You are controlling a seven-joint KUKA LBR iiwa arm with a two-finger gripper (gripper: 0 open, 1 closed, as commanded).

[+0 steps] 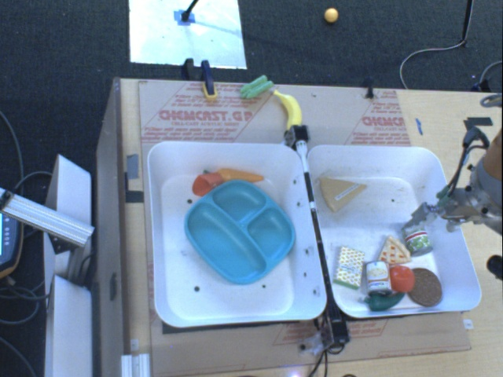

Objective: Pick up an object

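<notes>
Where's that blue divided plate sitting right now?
The blue divided plastic plate lies in the left white bin, just below an orange carrot and a red toy.

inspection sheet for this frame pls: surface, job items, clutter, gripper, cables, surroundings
Surface: bench bearing two white bins.
Job's things: left bin holds a blue divided plate and a carrot; right bin holds a cheese wedge, a can, a cracker, a brown disc.
Clutter: banana on the bench behind the bins.
Gripper: gripper above the right bin's right side, beside the can.
Cables: white cable on the floor.
Surroundings: dark carpet, small yellow ball.
</notes>
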